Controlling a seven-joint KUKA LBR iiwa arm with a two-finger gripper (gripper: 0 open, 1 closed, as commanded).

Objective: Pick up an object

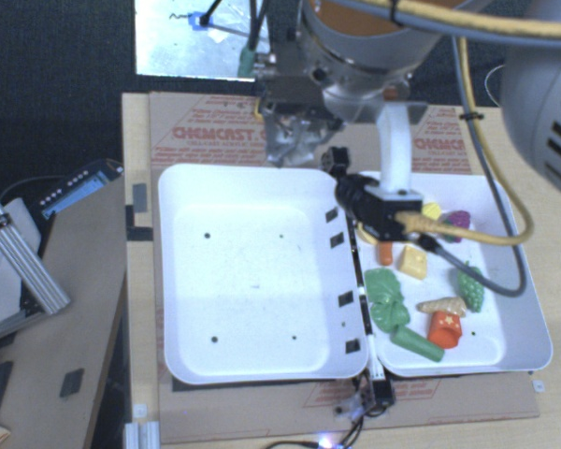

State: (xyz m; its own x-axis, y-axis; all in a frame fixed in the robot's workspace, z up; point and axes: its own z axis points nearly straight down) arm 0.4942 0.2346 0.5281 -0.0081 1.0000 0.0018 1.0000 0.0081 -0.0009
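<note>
A cluster of small toy foods lies in the right bin [533, 337], all in the half nearest the wall shared with the other bin. Nearest that wall is a flat green leafy piece [385, 297], with a green cylinder [416, 343] lying just in front of it towards the near rim. Beside the cylinder sits a red-orange block [445, 327], and a tan piece [441, 305] rests against the top of that block. A bumpy green piece [470, 291] lies just to the right of the tan one. Behind the leafy piece are a yellow wedge [412, 263] and a small orange piece [384, 252]. Further back lie a small yellow piece [432, 211] and a purple piece [458, 220], close together. The left bin [252, 279] stands touching the right one, its white floor marked with a few small dark dots. Both bins rest on a cardboard sheet [215, 129] printed with red lettering, which lies on the pale counter [75, 279]. The grey and orange arm [393, 7] looms across the top of the view. Its pincer [294, 143] hangs over the cardboard just behind the back rim of the left bin, well apart from the toys. It appears as a blurred metallic shape, so it cannot be told whether it is spread or clenched, or whether it touches anything.
</note>
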